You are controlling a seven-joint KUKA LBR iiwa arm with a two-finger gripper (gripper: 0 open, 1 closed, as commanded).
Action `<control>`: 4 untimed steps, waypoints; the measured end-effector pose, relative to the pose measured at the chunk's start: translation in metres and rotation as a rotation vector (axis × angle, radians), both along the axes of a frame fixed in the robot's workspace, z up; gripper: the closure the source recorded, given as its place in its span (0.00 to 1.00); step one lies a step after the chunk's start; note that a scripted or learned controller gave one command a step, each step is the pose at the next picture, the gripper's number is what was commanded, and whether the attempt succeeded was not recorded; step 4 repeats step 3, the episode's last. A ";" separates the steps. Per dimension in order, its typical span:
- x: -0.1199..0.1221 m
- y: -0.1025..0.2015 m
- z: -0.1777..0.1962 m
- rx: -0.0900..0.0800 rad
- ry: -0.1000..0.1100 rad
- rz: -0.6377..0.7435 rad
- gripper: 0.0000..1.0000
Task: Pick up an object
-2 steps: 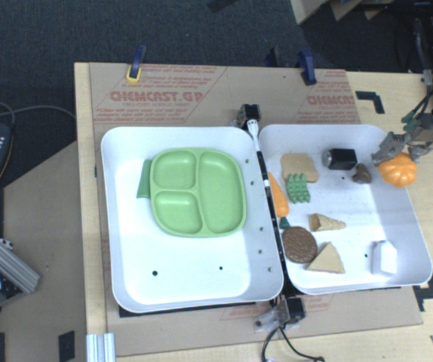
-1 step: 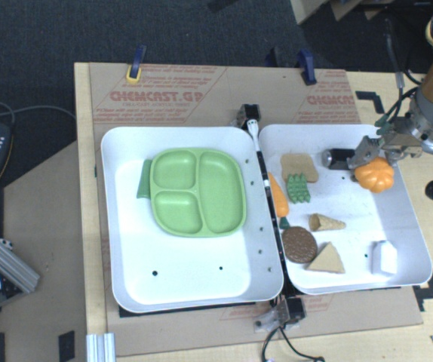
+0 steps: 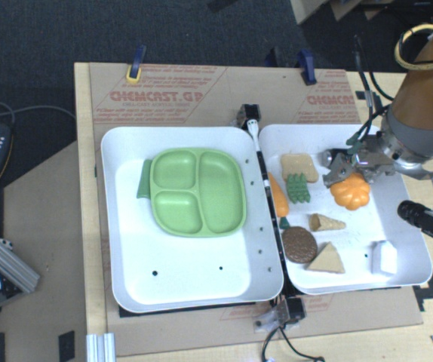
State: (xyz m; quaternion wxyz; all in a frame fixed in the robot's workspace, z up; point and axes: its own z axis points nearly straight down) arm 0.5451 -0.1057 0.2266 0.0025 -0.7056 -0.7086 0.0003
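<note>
Hovering over the right bin [image 3: 416, 266], the gripper [image 3: 346, 166] is sitting just above the orange pumpkin [image 3: 351, 191].

Going from largest to smallest: 2 white bins are lying side by side, the left bin [image 3: 126, 270] carrying a green 3-compartment plate [image 3: 198, 191]; the pumpkin is resting in the right bin's upper middle, close beside the green comb-like piece [image 3: 299, 188]. It is looking like light, stiff, smooth plastic, likely slippery, so pinching across its ribbed flanks is seeming safest. It is squat and nearly round, showing little long axis, stem side facing up-left under the gripper. Whether the jaws are open or closed I cannot tell.
</note>
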 end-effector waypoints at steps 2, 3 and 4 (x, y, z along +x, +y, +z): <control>-0.027 0.061 -0.009 -0.002 -0.001 -0.003 1.00; -0.020 0.062 0.008 -0.003 -0.007 -0.003 1.00; -0.020 0.062 0.008 -0.003 -0.007 -0.003 1.00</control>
